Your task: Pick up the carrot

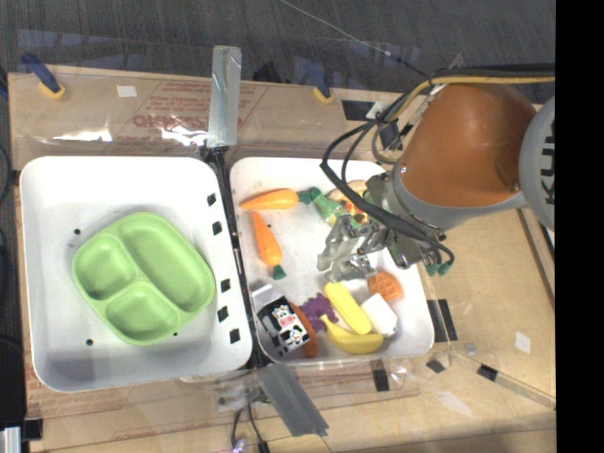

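Two carrots lie in the right bin (pixel 415 333). One orange carrot (pixel 268 198) rests crosswise near the bin's far left corner, its green top pointing right. The other carrot (pixel 266 241) lies along the left wall, green end toward the front. My gripper (pixel 346 260) hangs over the middle of this bin, right of both carrots and apart from them. It is open, and nothing sits between its silver fingers (pixel 331 252).
In front of the gripper lie a yellow banana (pixel 349 317), a white block (pixel 380 313), an orange piece (pixel 385 286), a purple item (pixel 310 312) and a cow-patterned box (pixel 286 325). The left bin (pixel 47 196) holds a green divided plate (pixel 142 276).
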Robot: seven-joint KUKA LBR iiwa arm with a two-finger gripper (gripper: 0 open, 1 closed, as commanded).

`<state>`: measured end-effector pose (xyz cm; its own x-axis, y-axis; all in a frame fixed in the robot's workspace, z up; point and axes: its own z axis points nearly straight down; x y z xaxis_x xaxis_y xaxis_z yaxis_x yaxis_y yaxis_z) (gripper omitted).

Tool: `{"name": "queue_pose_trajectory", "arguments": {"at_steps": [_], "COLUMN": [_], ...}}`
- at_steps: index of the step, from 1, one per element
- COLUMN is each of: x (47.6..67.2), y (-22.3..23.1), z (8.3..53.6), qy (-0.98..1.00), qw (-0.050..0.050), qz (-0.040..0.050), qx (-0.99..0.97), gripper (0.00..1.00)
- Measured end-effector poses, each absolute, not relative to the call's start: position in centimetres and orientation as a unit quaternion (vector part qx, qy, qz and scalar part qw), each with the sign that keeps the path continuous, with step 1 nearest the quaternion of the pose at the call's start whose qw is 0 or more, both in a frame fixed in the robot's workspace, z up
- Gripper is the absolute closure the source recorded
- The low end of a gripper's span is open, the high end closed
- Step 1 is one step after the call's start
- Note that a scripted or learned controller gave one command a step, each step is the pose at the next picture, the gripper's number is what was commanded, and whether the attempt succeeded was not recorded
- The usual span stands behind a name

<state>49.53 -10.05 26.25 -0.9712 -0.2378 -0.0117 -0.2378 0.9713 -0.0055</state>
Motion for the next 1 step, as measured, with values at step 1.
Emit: {"name": "queue_pose_trajectory", "arguments": {"at_steps": [1], "x": [56.97], "y": [-15.82], "z": [33.73], "qy": [0.999], "qw": [0.003], "qz": [-0.0019], "qx": [-0.047], "gripper": [1.00]}}
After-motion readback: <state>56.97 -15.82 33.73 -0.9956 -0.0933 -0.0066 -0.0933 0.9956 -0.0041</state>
